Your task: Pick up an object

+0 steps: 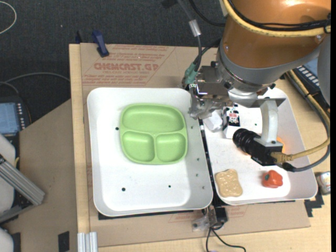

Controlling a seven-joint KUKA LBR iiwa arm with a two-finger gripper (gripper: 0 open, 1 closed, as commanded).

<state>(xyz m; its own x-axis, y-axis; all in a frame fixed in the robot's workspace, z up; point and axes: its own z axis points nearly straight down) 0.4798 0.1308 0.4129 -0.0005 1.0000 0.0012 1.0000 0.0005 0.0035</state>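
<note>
Close beside the green tray [154, 133], gripper [209, 115] over right bin [251, 187].

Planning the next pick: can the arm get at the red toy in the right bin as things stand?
Probably yes. The red toy lies alone near the front of the right bin, with nothing on it; the tan slice sits apart from it. The tool hangs over the same bin.

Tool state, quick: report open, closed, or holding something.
Tool: cannot be told. It sits at the upper left corner of the right bin, beside the divide between the bins.
</note>
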